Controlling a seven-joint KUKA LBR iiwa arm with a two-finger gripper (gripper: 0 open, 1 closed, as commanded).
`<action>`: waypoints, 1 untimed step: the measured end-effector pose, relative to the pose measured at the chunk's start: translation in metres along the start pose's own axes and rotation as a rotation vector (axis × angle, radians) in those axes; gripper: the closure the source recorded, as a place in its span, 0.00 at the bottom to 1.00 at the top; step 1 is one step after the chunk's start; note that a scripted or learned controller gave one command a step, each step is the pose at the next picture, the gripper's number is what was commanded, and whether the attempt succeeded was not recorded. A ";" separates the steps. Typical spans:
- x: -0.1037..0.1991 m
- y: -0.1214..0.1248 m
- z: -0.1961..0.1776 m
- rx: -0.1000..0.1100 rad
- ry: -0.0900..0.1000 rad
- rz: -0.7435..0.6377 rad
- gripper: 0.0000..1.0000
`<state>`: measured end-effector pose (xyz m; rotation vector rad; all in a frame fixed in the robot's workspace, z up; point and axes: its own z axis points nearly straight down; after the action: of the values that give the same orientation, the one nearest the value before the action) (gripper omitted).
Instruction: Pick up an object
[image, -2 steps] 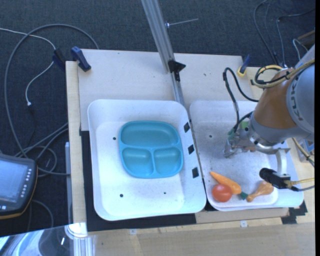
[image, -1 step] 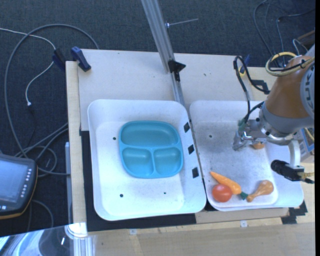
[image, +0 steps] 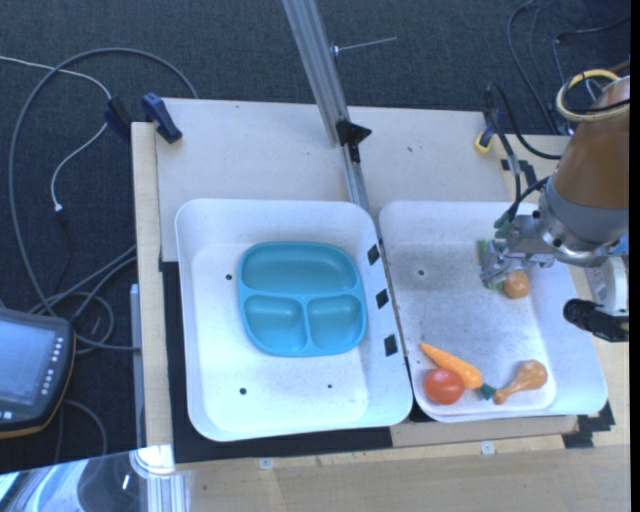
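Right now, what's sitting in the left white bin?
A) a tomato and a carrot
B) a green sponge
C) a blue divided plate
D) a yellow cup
C: the blue divided plate lies in the left bin, while the tomato and carrot lie in the right bin.

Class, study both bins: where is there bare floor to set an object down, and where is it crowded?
Free: the left bin floor around the blue divided plate, widest below it, and the right bin middle, between the gripper and the carrot. Crowded: the right bin's near edge, with carrot, tomato and tan drumstick-like toy, and by the gripper, beside an orange piece.
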<state>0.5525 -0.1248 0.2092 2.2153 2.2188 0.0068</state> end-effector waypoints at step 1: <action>0.059 -0.011 0.001 0.010 0.005 -0.005 1.00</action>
<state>0.5412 -0.0659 0.2083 2.2175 2.2316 0.0020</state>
